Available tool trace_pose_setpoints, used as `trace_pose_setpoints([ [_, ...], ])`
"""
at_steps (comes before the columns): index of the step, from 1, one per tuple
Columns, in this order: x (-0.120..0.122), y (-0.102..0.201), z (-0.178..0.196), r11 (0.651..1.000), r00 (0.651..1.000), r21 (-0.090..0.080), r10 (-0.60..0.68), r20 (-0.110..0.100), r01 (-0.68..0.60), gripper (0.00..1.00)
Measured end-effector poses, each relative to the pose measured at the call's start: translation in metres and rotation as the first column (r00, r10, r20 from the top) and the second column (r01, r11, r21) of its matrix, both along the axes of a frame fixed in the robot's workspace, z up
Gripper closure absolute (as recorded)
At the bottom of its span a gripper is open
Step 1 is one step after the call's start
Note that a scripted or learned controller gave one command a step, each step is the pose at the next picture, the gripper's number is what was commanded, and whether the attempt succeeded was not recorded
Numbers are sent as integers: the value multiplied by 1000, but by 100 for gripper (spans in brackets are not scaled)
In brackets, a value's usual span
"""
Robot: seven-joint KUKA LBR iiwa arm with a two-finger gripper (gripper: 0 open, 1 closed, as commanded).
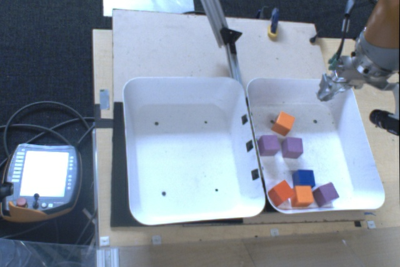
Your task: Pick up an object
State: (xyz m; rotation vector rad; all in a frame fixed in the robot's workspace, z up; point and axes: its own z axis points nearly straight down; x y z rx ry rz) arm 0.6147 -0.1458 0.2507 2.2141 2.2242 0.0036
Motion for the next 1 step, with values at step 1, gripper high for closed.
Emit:
trace_pose_setpoints([
  [1,9,52,-13,1000,1000,2,5,-3,-5,100],
])
